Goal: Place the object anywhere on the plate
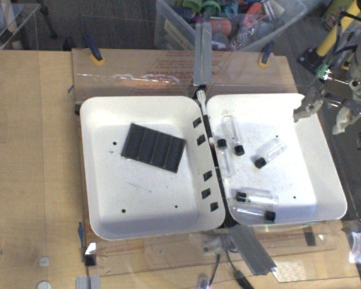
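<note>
A dark ribbed rectangular plate (pixel 153 147) lies flat in the left bin (pixel 102 209), slightly turned. Several clear vials with black caps lie in the right bin (pixel 316 179): one (pixel 230 131) near the divider, one (pixel 269 152) in the middle, and two (pixel 253 195) (pixel 253 211) at the front. My gripper (pixel 322 116) hangs over the right bin's far right corner, well away from the vials. Its fingers (pixel 303 109) stand apart with nothing between them.
A clear tub of colourful toys (pixel 228 8) stands behind the bins. A row of black clips (pixel 206 174) runs along the divider between the bins. Cables and the arm's body (pixel 349 71) crowd the right side.
</note>
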Tool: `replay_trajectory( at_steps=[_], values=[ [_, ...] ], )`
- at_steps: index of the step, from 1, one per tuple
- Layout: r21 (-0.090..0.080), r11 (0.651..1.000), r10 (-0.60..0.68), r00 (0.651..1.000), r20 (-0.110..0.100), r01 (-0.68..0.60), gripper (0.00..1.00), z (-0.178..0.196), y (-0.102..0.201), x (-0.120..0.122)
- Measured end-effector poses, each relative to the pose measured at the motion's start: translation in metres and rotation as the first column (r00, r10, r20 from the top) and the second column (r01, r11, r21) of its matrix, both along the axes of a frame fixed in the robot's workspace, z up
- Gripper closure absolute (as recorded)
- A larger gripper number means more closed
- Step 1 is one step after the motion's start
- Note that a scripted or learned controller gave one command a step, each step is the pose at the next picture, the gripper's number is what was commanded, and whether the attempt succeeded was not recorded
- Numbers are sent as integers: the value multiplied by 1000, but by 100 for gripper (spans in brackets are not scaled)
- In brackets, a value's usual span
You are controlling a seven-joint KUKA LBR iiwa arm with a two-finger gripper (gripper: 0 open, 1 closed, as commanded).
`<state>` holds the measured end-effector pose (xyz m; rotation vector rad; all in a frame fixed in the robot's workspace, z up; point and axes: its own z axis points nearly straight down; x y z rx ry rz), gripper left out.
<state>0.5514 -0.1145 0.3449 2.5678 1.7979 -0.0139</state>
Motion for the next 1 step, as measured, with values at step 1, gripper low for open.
replay_trajectory(
  at_steps=[1],
  values=[
    [-1,1000,1,1000,1,-1,100,10,-1,1]
  ],
)
